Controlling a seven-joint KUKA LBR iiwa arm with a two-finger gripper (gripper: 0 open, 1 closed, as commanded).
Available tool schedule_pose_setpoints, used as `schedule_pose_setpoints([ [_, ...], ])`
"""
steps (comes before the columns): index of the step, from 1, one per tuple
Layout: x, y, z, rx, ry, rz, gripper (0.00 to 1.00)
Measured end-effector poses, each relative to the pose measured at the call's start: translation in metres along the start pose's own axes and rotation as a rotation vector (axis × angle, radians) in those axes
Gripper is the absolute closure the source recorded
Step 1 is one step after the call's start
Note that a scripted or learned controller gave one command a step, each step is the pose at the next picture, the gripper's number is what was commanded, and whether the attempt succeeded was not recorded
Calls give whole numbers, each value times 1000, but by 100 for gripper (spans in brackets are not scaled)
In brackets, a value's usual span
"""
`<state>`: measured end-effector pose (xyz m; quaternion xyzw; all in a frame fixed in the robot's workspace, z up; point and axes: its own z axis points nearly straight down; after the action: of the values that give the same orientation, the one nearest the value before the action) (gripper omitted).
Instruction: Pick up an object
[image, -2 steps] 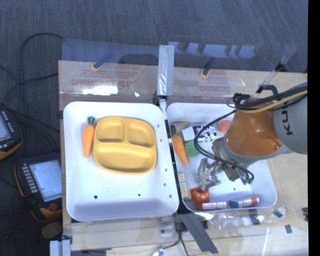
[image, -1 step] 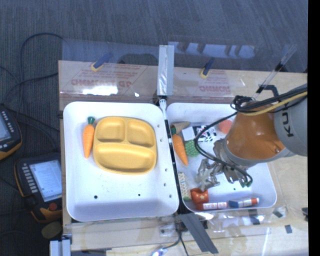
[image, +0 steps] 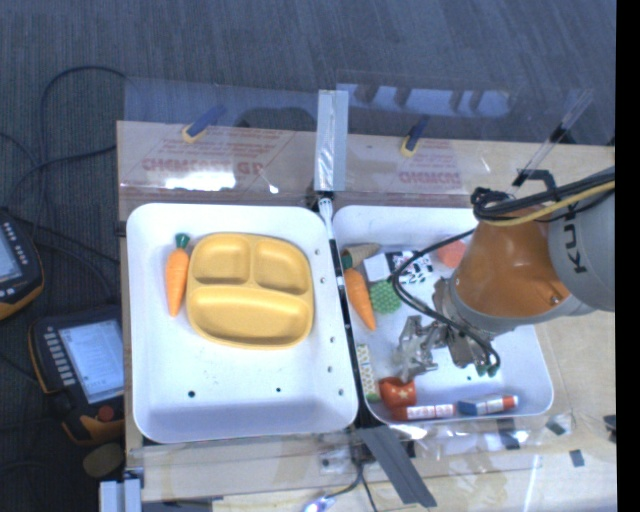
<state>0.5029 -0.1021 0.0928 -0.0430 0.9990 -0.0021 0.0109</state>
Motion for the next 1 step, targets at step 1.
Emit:
schedule_pose_setpoints([
  [1,-14,3,2,0,15,128,100],
])
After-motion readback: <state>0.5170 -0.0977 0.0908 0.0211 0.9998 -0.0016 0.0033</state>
